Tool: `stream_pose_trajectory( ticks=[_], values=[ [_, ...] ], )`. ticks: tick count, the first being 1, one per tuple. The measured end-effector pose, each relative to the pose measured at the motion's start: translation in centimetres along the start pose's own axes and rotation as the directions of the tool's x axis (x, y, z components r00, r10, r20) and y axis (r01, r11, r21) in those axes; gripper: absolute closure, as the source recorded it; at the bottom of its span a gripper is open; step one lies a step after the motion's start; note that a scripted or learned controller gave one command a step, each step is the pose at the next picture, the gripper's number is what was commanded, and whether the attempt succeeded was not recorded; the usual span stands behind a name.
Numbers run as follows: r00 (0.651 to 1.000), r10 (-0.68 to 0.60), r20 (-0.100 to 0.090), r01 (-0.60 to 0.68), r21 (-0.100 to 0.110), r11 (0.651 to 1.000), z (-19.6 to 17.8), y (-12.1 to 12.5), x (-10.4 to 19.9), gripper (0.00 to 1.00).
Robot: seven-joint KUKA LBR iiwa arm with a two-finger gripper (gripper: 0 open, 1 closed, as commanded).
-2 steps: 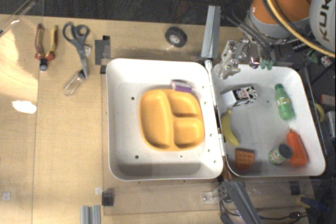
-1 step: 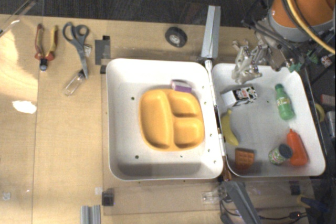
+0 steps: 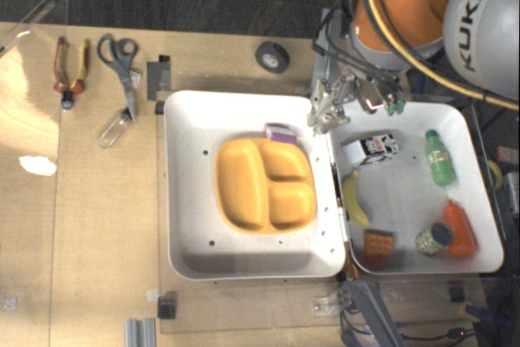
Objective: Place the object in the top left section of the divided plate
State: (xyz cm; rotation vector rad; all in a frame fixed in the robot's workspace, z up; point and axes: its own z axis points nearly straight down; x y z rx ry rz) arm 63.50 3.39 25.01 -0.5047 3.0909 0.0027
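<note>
A small purple block-like object (image 3: pixel 281 134) lies at the far rim of the yellow divided plastic plate (image 3: pixel 265 183), touching its edge just above the upper right section; part of it sits behind the rim, so its full shape is hard to make out, and its top looks pale. The plate rests in the middle of the left white shallow bin (image 3: pixel 188 199). Just to the right, over the seam between the bins, hangs the gripper (image 3: pixel 324 114) of the grey and orange arm; how far apart its fingers stand cannot be told amid cables and glare. The right white bin (image 3: pixel 474 142) holds a green bottle (image 3: pixel 439 159), a yellow banana (image 3: pixel 354 200), a brown waffle-like square (image 3: pixel 379 244), a small can (image 3: pixel 432 239) and an orange item (image 3: pixel 460 227). On the wooden table (image 3: pixel 81 207) lie scissors (image 3: pixel 123 69) and red-handled pliers (image 3: pixel 68 71).
</note>
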Motion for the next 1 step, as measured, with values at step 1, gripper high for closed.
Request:
stream_pose_trajectory(
  ticks=[1],
  values=[
    [1.0,-0.001,-0.001,0.001,0.001,1.0,2.26,-3.57,5.72,1.0]
  ],
)
